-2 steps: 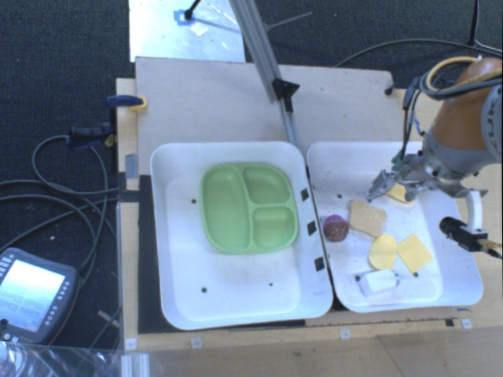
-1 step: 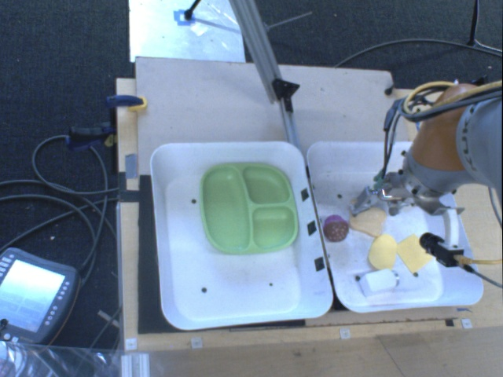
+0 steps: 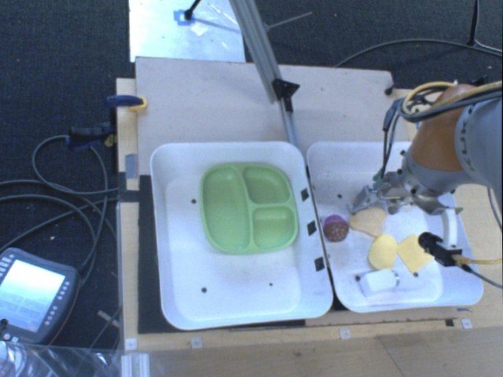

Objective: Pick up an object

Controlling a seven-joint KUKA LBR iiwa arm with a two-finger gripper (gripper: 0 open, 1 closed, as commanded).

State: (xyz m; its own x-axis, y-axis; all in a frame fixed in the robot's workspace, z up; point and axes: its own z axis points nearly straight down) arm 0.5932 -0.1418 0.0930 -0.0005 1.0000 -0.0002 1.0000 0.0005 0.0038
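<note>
The green divided plate [image 3: 250, 208] sits mid left bin [image 3: 181, 289], out of play. In the right bin [image 3: 338, 159] a maroon ball [image 3: 336, 228] lies at nine o'clock. At its two o'clock hangs the gripper [image 3: 369, 199], just over a pale wedge [image 3: 367, 223], likely its target. Whether it's open or closed, I cannot tell. A yellow lump [image 3: 383, 251] and a white block [image 3: 379, 281] crowd in at six o'clock.

The arm [image 3: 479, 140] is a thick, rounded tube of smooth matte grey, and it joins a bulging orange band [image 3: 434, 146] with a soft sheen. Above the orange band a bundle of cables [image 3: 415, 100], yellow and black, arches in loose loops, and one thin dark line runs down the band's left side. Below and left of the orange band the wrist narrows to grey and ends in a small tool [image 3: 368, 200] of bare silvery metal.
</note>
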